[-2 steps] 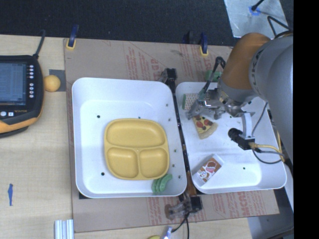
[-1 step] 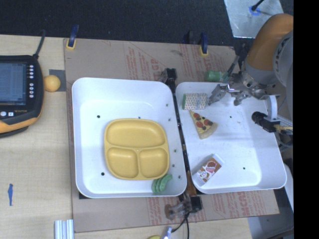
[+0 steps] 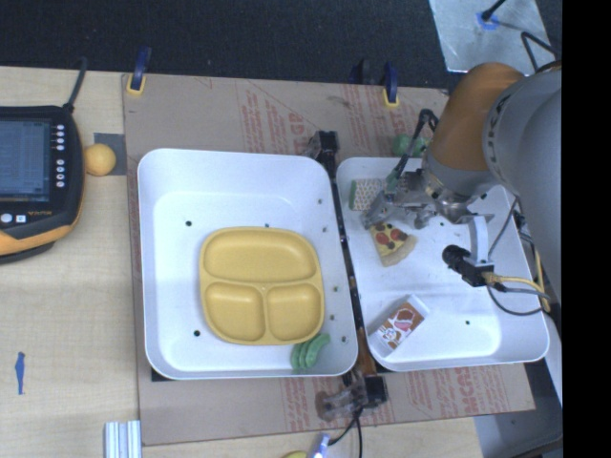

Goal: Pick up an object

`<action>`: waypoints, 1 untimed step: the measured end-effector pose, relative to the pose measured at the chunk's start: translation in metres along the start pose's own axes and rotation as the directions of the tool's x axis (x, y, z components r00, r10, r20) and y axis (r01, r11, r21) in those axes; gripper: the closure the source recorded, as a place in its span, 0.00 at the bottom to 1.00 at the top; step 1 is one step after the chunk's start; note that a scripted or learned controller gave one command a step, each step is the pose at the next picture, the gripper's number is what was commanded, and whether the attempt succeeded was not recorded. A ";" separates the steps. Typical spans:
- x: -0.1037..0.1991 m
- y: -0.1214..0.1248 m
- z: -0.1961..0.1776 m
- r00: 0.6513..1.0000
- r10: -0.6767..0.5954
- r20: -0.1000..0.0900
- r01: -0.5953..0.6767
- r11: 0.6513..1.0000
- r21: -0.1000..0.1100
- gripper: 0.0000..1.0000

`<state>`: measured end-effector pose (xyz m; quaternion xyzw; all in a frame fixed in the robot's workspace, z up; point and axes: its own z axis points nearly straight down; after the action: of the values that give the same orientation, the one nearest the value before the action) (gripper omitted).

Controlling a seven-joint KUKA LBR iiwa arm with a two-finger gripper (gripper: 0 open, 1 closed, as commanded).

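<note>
While the gripper (image 3: 396, 210) hangs low over the far left part of the right bin (image 3: 496, 346), the step in hand looks like the approach to a grasp. Whether the fingers are open or closed cannot be told from this slanted view. The likeliest target is the pizza slice toy (image 3: 392, 241), lying flat on the bin floor just beside and below the gripper, apart from it. It is a small wedge, tan at the crust, with red topping marks. The next move calls for centring over the wedge and closing on its thin edges, which may slip. A small flat packet (image 3: 398, 324) lies nearer the front of the same bin, well apart.
</note>
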<state>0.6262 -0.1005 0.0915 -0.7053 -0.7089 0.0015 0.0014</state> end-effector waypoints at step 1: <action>0.008 0.030 -0.001 1.000 0.002 -0.001 -0.002 1.000 -0.001 0.00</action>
<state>0.6563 -0.0924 0.0921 -0.7059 -0.7083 0.0009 0.0012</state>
